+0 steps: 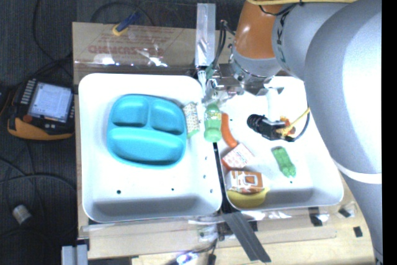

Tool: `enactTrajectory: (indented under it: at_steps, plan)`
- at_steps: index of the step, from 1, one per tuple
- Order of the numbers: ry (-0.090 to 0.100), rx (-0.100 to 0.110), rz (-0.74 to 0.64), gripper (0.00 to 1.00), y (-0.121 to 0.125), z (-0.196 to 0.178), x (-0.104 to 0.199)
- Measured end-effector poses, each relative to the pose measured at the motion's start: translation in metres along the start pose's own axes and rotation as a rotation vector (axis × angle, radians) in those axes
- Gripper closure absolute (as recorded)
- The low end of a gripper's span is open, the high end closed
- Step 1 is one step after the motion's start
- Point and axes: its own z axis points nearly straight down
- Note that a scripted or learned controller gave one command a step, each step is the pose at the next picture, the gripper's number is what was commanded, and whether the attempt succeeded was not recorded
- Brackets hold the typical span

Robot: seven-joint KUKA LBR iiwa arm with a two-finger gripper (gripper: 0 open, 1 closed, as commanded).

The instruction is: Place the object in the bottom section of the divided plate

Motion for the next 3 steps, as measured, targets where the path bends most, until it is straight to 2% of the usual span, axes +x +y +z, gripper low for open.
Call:
enactTrajectory:
  at_steps: [1, 2, 3]
  plan:
    - [0.002, 0.003, -0.014, 1.00, -0.095, 0.019, 0.041]
    - [-0.003, 0.001, 0.224, 1.00, -0.026, -0.013, 0.083]
    - [-0.003, 0.001, 0.142, 1.00, -0.073, -0.019, 0.087]
